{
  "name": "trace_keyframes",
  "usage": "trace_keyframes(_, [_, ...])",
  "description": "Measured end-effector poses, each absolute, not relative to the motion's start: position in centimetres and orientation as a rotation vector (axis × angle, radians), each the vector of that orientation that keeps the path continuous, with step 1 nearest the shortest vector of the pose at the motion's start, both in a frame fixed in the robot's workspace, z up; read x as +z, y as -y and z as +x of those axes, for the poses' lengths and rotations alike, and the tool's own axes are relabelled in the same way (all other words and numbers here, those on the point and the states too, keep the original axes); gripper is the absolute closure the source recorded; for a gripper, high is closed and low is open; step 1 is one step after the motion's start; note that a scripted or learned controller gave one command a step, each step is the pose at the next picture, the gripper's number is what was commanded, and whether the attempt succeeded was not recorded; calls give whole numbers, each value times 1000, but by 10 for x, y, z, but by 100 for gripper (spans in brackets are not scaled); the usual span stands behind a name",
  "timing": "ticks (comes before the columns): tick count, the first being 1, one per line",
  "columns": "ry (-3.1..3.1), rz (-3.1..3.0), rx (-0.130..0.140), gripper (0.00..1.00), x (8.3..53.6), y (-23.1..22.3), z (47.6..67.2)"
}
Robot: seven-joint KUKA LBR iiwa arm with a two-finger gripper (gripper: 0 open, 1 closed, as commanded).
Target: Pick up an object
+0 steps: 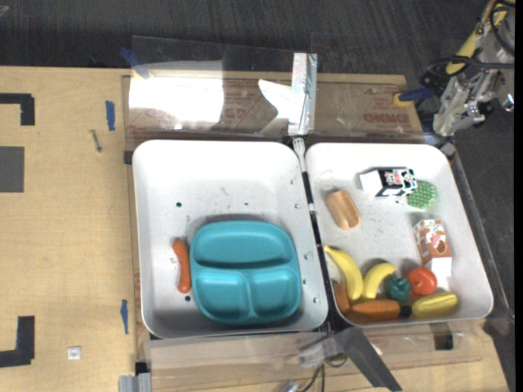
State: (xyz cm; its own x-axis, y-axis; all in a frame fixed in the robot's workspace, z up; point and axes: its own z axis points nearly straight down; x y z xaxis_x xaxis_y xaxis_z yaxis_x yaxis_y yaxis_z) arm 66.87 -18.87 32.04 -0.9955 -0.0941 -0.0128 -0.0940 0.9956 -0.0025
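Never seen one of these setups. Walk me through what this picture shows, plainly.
One camera looks down at a slant on a bench with two shallow white bins. The left bin holds a teal divided tray with an orange toy sausage beside it. The right bin holds toy food: a bread roll, a milk carton, two bananas, a tomato and more. At the upper right, beyond the bins, is the robot arm's gripper, holding nothing from either bin.

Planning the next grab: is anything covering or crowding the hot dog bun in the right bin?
Nothing visible does. The bun lies alone on bare floor of the right bin, apart from the bananas below it and the cow carton above right.
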Motion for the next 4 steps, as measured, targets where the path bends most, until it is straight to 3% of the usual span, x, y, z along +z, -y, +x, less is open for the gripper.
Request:
trace_keyframes(1, [-3136,-142,3,100,277,158,668])
trace_keyframes(2, [-3133,-142,2,100,272,138,668])
trace_keyframes(3, [-3127,-5,-2,100,324,133,669])
trace_keyframes(4, [-3140,-21,3,100,272,98,668])
